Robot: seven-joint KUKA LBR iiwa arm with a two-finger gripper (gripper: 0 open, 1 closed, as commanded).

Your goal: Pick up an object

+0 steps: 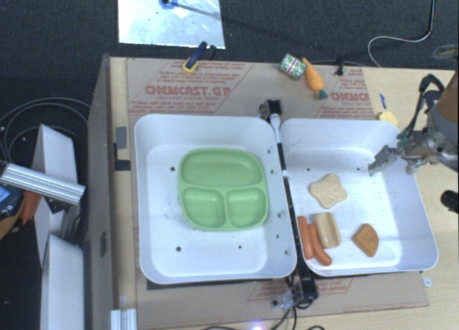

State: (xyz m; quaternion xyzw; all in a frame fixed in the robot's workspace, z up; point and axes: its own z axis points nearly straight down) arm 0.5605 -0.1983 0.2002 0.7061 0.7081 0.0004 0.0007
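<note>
The right white bin (409,203) holds several toy foods. A pale bread slice (328,191) lies near its middle. Below it, by the front wall, a tan bun (328,229) rests against two orange-red sausages (313,241). An orange-brown cookie (366,239) lies to their right. My gripper (391,155) hangs over the upper right part of this bin, up and to the right of the bread slice, apart from every food piece and with nothing visibly in it.
The left white bin (154,178) carries a green divided plate (222,189). Behind the bins, a small green can (292,65) and a toy carrot (314,77) lie on the cardboard. A yellow clip (192,59) sits further left.
</note>
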